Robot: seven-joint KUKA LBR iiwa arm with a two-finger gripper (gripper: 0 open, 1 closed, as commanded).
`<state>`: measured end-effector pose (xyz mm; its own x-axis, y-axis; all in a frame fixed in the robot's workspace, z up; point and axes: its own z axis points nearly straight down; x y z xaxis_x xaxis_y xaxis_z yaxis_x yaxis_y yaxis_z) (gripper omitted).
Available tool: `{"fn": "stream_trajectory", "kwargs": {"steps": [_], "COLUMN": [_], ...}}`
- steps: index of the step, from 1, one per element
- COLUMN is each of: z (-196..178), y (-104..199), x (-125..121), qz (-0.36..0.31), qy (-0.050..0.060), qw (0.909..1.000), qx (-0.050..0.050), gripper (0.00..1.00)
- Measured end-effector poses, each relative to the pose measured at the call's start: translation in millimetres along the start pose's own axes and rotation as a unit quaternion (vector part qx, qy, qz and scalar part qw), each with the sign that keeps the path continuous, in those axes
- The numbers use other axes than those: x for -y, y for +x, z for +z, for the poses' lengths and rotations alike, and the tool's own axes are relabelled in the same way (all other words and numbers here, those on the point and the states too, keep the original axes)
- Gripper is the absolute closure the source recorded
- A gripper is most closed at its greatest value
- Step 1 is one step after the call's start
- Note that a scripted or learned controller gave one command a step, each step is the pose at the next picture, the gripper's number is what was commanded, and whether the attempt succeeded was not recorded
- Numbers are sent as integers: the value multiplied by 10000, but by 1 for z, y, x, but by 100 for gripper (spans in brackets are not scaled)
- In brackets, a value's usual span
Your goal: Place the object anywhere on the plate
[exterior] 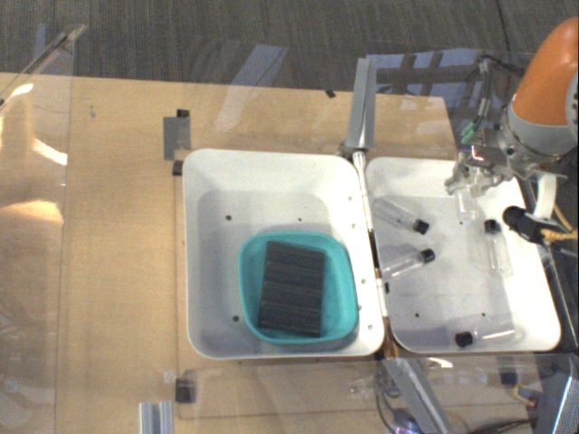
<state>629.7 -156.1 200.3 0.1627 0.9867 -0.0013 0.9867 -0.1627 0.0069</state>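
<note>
Two white bins side by side on the wooden desk [109,269]; left bin [208,206] holds one teal plate [258,251], squarish with rounded corners, sitting toward the near side of that bin; one dark ridged block [292,287] lies on the plate, roughly centred, slightly tilted; right bin [534,324] holds four clear tubes with black caps, scattered and apart from each other: one [398,215] at far left of the bin, cap pointing right; one [405,261] just nearer, lying at a slant, cap at its right end; one [494,247] right of centre, lying near-to-far, cap at the far end; one [488,336] along the near wall, cap at its left end; all four tubes lie flat on the bin floor, none on the plate.

Around: a grey metal bar [360,107] runs from the far side down to the seam between the bins; small dark bracket [177,134] on the desk far-left of the left bin; clear panel with glare over the left part of the desk; cables and metal fittings at the near-right edge.

Arm with orange band [547,61] enters at far right; hand [470,181] hangs over the far part of the right bin, near the far end of the upright-lying tube; cannot tell whether it is open or closed, nor whether it touches anything; nothing seen gripped.
</note>
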Motion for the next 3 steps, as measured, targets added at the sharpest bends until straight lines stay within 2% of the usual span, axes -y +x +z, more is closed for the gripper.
{"fn": "stream_trajectory", "kwargs": {"steps": [1, 2, 3], "z": [2, 14, 1], "y": [78, 98, 177], "x": [43, 135, 102], "qz": [-281, -463, -983], "qy": [11, 14, 2], "qw": [9996, 9989, 9952], "qx": [-13, -14, -19], "gripper": [100, 100, 100]}}
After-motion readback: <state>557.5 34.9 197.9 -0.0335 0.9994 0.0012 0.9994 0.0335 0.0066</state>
